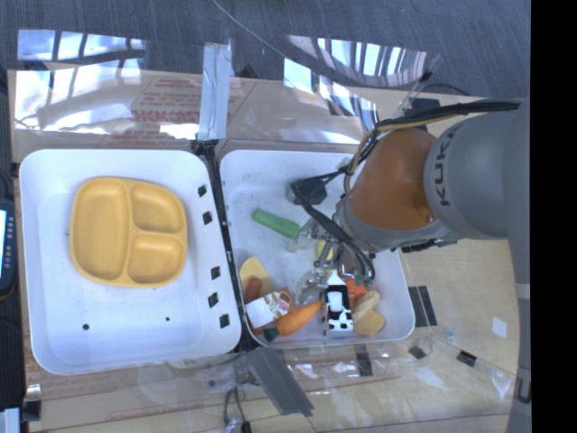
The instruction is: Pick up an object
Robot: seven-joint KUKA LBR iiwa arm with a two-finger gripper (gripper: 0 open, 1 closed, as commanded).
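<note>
Camera view, right bin (236,197): a heap of small toy foods crowded into the near corner. Items: a carrot (300,317), orange and lying slantwise; a yellow wedge (253,270) beside the dividing wall; a white cup (261,312) with a red mark; a black-and-white carton (338,313) (cow-patterned, upright); a tan lump (369,323) at the heap's right end. Apart from the heap, toward the bin's middle, a green stick (276,223) lies flat.

Left bin (36,242): one yellow tray (129,231) with three compartments, lying flat.

Arm (478,174): grey, orange band (392,183) above the wrist, reaching in from the right and bent down over the right bin. Gripper (329,269) low over the heap, just above the carton; whether its jaws are apart or closed on anything cannot be made out amid the clutter.
</note>
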